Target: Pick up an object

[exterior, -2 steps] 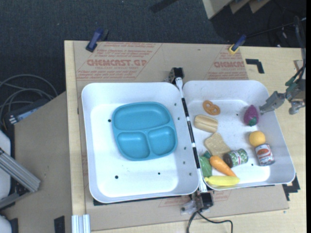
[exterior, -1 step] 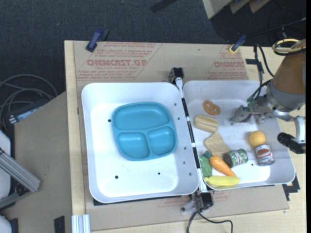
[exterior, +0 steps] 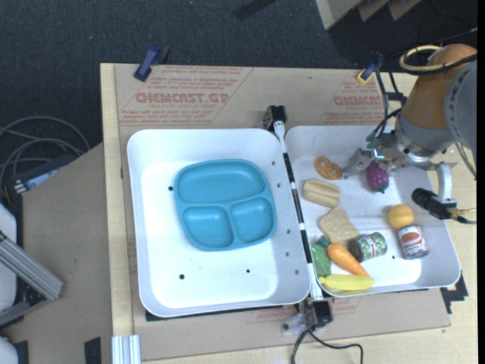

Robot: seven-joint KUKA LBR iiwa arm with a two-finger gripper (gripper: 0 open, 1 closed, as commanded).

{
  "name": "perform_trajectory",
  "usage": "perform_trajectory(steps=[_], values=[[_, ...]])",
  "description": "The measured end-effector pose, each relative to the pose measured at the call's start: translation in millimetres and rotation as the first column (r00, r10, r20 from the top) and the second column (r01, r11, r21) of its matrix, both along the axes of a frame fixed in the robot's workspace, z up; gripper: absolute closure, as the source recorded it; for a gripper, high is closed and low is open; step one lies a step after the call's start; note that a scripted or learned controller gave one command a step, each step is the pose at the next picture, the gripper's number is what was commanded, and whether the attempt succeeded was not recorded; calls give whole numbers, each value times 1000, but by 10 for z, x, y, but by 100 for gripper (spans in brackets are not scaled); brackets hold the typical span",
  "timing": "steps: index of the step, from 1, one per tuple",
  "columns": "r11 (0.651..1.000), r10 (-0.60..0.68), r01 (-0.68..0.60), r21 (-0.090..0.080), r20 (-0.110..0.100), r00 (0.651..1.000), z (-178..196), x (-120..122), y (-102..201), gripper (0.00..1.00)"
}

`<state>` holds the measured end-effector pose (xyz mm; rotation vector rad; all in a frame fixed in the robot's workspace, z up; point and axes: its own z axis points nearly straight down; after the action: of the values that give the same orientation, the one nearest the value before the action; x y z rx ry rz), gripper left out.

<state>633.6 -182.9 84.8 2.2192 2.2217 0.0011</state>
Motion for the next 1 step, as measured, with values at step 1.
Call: perform_trajectory(steps=[1], values=[[1000, 1, -1, -2, 3, 1000, 109, 8, -3, 100]])
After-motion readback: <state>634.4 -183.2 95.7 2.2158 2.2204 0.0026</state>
